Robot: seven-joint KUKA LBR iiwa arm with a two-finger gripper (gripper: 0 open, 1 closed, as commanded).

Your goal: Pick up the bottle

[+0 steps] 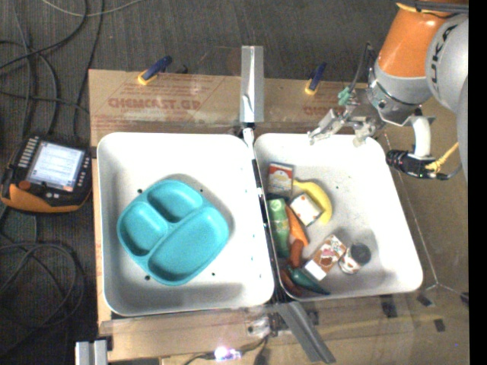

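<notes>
The arm is at the approach step, with nothing grasped yet. The tool (342, 127) hangs over the back rim of the right bin (396, 204), its fingers spread apart and holding nothing, touching nothing that I can make out. The bottle (278, 224), green with an orange top, lies on its side against the right bin's left wall, just in front of a small red-and-white carton (281, 179) and beside a banana (321, 198). The next move, as I judge it, calls for travelling forward and left across the bin, turning the fingers to straddle the bottle's narrow body, then descending without snagging the wall or neighbouring clutter
</notes>
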